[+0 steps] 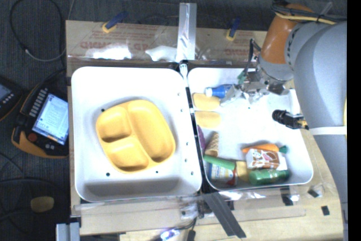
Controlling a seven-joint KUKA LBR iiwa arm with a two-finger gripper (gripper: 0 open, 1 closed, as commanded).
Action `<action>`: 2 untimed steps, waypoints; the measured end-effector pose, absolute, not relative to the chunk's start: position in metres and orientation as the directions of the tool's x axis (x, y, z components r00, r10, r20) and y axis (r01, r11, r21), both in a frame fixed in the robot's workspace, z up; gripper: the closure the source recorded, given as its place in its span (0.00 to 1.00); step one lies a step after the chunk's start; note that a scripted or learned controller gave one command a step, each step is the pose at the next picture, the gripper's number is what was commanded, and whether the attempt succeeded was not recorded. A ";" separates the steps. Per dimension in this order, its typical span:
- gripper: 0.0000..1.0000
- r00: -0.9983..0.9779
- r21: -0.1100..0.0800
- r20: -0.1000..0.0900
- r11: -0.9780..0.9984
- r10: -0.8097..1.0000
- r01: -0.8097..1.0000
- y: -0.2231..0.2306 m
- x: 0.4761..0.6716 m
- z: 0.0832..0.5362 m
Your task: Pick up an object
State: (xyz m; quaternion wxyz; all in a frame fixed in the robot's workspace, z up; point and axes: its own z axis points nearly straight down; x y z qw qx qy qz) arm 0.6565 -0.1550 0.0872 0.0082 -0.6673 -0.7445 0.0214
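Observation:
My gripper (249, 89) hangs low over the back of the right bin (299, 147), just right of a small white bottle with a blue cap (218, 91) lying on its side. It looks close to the bottle's right end, but I cannot tell whether it touches. Two pale yellow pieces (206, 103) (207, 118) lie along the bin's left wall. Toward the front are a brown cone-shaped item (212, 144), a green bottle (224, 169) and an orange pouch (262, 157) resting on a green object (269, 176).
The left bin (84, 121) holds a yellow divided plate (134, 135). A ridge where the two bin walls meet (190, 121) separates the bins. The arm's grey body (321, 82) overhangs the right bin's right side.

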 end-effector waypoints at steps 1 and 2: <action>0.00 -0.247 -0.013 0.011 0.247 0.969 0.969 -0.209 0.668 0.090; 1.00 -0.249 -0.012 0.000 0.249 0.969 0.969 -0.210 0.669 0.098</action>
